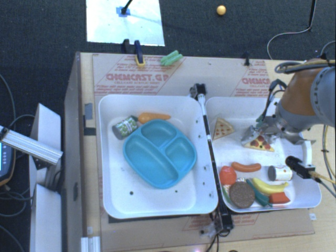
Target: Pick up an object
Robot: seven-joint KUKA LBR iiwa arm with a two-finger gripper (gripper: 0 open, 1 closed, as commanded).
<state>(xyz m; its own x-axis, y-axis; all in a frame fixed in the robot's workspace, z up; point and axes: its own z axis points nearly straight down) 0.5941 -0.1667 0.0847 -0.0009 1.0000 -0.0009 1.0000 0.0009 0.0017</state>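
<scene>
Reaching in over the right-hand shallow white bin (315, 196), the grey arm's two-finger gripper (258, 135) hangs just above a toy pizza slice with red toppings (261, 144); whether it grips the slice cannot be told. A plain tan pizza wedge (222, 128) lies left of that slice; below it lie a red sausage (246, 167) and a yellow banana (269, 187).

The arm (310, 96) is cut off by the right edge. The gripper (261, 133) covers the upper part of the pizza slice (261, 144); if its fingers are open or closed is not clear. The can (125, 127) has a label too small to read. The burger patty (242, 193) hides part of the banana (266, 186).
</scene>
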